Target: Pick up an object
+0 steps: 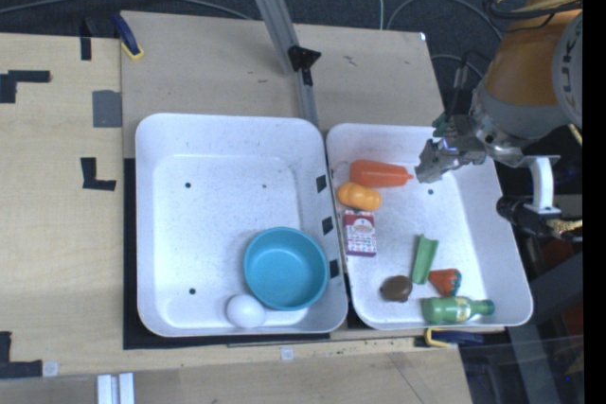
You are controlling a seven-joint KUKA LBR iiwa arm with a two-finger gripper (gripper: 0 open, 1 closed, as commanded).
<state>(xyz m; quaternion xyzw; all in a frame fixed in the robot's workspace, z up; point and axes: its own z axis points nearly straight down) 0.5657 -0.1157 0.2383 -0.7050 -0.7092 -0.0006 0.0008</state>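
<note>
Two white bins sit side by side on the bench. The left bin (161, 203) holds a blue bowl (285, 267) near its front right corner, with a white ball (245, 309) touching the bowl's front left edge. The rest of that bin's floor is bare, so the widest open room lies in its far and left parts.

The right bin (497, 246) holds the other things. A carrot (380, 173) lies at the far end, pointing right. An orange fruit (360, 196) sits just in front of it, by the left wall. A small red carton (360, 233) lies in front of that. Toward the near end a green stick (423, 257) stands tilted. By its foot are a brown lump (397, 289) and a red piece (444, 280), and a green bottle (456, 308) lies along the front wall.

The gripper (431, 167) hangs over the far right part of this bin, just beside the carrot's tip. I cannot tell whether it touches the carrot. The dark, blurred tips merge together, so I cannot tell their spread, and nothing is seen between them.

The arm (535, 61) is cut off at the right edge. The bin floor to the right of the carton, below the gripper, is open.
</note>
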